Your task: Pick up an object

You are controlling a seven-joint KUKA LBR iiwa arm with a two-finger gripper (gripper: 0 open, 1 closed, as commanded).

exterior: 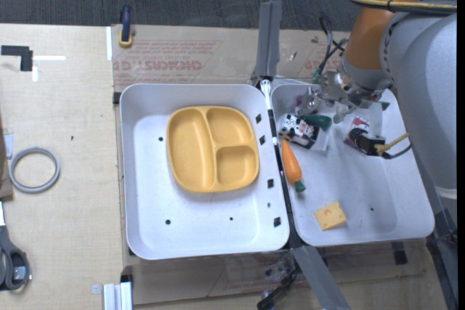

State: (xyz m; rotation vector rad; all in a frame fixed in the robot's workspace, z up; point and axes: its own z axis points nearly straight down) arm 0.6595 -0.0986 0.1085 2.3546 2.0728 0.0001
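Roughly, the candidate objects sat in the right bin (407, 225), right half of frame: a carrot (291, 164) by the divider, a yellow cheese wedge (330, 215) lower down, a small dark-and-white toy (300, 129) near the top. The carrot looked light, stiff, and smooth, probably best pinched mid-body across its width. The arm reached in from the upper right, wrist bent down over the bin's upper end; gripper (325, 99) state couldn't be told, too cluttered.

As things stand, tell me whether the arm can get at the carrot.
Probably yes. The carrot lies in the right bin against the divider, nothing on top of it, and the gripper is already low in that bin's far end. The divider may crowd the fingers.
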